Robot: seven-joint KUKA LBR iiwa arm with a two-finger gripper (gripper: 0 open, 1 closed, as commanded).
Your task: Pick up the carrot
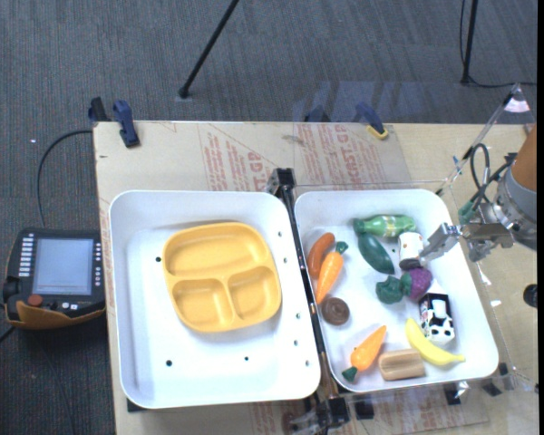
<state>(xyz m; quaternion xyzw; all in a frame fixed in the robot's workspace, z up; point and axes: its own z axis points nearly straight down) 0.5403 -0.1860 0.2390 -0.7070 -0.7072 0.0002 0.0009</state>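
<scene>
Tray (222, 275) in left bin (136, 243) — carrot (369, 348) and banana (432, 346) in right bin (326, 208).

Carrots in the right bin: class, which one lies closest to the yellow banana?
The carrot near the bin's front edge, beside the tan block. The other carrot lies farther back, against the bin's left wall.

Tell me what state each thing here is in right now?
Gripper: at right bin's edge, holding nothing.
Orange toy carrots: lying against right bin's left wall.
Third orange carrot: lying near front.
Yellow divided plastic tray: flat in left bin.
Yellow toy banana: lying flat.
</scene>
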